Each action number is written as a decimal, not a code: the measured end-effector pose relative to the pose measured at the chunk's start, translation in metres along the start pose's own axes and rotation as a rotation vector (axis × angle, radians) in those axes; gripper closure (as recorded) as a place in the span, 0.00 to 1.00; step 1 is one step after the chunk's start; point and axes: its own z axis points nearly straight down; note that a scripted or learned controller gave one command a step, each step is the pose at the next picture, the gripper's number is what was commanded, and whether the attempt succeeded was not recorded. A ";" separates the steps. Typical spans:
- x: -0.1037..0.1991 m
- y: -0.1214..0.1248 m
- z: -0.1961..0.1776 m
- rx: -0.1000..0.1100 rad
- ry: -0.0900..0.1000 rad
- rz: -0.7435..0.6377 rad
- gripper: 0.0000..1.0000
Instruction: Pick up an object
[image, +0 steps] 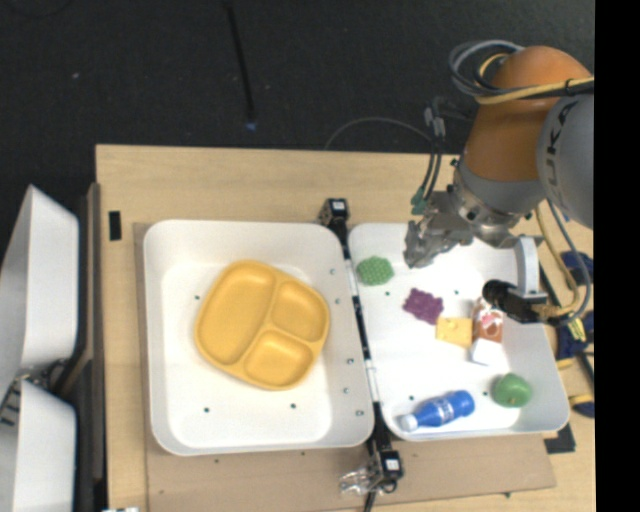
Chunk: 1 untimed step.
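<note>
Gripper (425, 246): above far-left part of right bin (540, 425), pointing down, near green round piece (375, 270) and to its right, apart from it. Spread or pressed together: impossible to tell from this angle. Grey arm (515, 130) w/ orange band reaching in from right side, over far edge of same bin.

Right bin, contents:
- Green round piece near far-left corner, close to left wall.
- Purple knobbly piece (424, 304) approx. in middle of bin, a bit toward left wall.
- Yellow block (455, 331) just beside purple piece, on its near-right side; touching or not, unclear.
- Small red-white item (488, 323) and white block (485, 351) just right of yellow block, very close together; too small to name better.
- Green ball (511, 390) near near-right corner.
- Blue bottle (441, 409) w/ white cap, lying on its side along near edge, cap toward near-left corner.

Left bin (160, 400): yellow divided plate (262, 325), 3 compartments, approx. at centre, lying flat.

All objs resting on bin floors.
</note>
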 end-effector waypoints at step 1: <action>0.056 0.003 -0.003 -0.002 0.001 -0.002 1.00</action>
